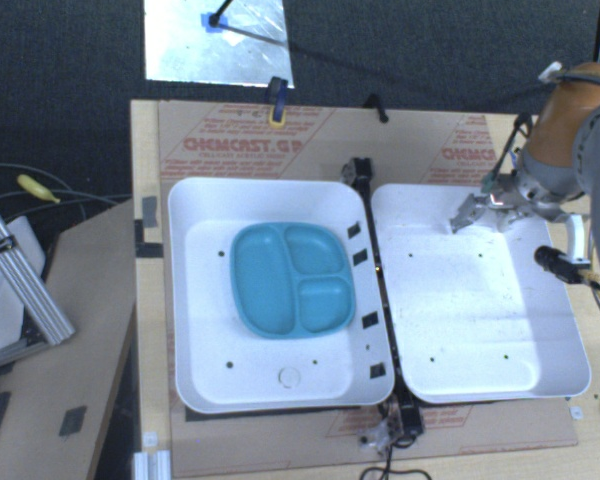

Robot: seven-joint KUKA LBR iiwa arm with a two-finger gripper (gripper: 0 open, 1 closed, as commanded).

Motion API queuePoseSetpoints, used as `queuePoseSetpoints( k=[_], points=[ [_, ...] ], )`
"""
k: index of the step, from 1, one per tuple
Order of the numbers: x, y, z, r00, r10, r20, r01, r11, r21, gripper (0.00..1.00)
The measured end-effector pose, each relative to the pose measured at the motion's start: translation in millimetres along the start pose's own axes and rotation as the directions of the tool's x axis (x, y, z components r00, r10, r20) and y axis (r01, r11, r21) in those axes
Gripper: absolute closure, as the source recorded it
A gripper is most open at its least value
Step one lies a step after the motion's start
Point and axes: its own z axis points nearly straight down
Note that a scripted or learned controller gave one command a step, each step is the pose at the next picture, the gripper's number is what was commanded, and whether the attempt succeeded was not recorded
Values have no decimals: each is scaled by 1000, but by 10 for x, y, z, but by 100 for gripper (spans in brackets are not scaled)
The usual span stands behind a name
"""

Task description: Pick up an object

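Observation:
A blue divided plate (290,278) lies flat in the middle of the left bin (195,268). A small pale round piece (288,376) sits near that bin's front wall. My gripper (487,218) hangs over the far part of the right bin (480,368), well to the right of the plate. Its fingers (464,217) are spread open and nothing sits between them. The grey arm with its orange band (565,118) comes in from the right edge.
A black divider with clips (365,258) runs between the two bins. A dark part (558,261) sticks out by the right bin's right rim. Cardboard (240,143) lies under the bins, and a shiny sheet (215,28) lies beyond it.

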Motion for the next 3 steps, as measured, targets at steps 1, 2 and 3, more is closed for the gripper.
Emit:
queuePoseSetpoints(
  k=[1, 2, 3],
  points=[
    [-3, -533, 15, 1000, 5, -2, -5, 1000, 6, 0],
    [0, -539, 14, 1000, 4, 0, -4, 1000, 3, 0],
    [1, -735, 14, 1000, 4, -1, -4, 1000, 4, 0]
  ],
)
